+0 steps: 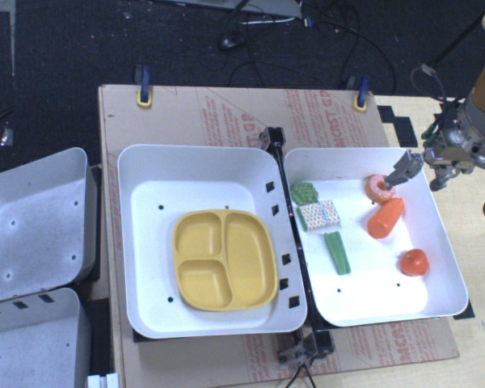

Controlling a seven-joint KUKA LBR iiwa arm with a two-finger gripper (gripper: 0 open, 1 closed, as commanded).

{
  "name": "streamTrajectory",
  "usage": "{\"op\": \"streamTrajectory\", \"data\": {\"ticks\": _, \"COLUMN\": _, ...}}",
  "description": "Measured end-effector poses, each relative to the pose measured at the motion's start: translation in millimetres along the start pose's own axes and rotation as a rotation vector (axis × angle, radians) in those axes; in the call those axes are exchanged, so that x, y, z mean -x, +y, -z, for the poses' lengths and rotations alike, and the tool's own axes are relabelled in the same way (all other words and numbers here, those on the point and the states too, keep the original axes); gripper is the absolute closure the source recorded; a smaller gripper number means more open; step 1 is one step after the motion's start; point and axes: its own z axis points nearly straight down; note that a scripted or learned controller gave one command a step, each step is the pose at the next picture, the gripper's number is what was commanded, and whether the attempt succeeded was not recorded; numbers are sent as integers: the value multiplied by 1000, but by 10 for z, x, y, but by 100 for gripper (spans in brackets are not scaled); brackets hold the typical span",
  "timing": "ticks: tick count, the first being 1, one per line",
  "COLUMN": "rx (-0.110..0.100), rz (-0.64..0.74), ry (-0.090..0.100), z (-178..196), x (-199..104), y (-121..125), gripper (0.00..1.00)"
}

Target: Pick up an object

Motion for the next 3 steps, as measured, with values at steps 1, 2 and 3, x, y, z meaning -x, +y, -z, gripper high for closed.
{"op": "streamTrajectory", "data": {"ticks": 1, "rx": 9, "rz": 2, "ry": -2, "z": 52, "x": -3, "y": 17, "gripper": 0}}
{"op": "streamTrajectory", "data": {"ticks": 2, "rx": 3, "rz": 1, "ry": 0, "z": -556, "x": -86, "y": -6, "gripper": 0}}
{"op": "streamTrajectory", "data": {"ticks": 3, "rx": 4, "rz": 1, "ry": 0, "z": -991, "x": -96, "y": -18, "gripper": 0}}
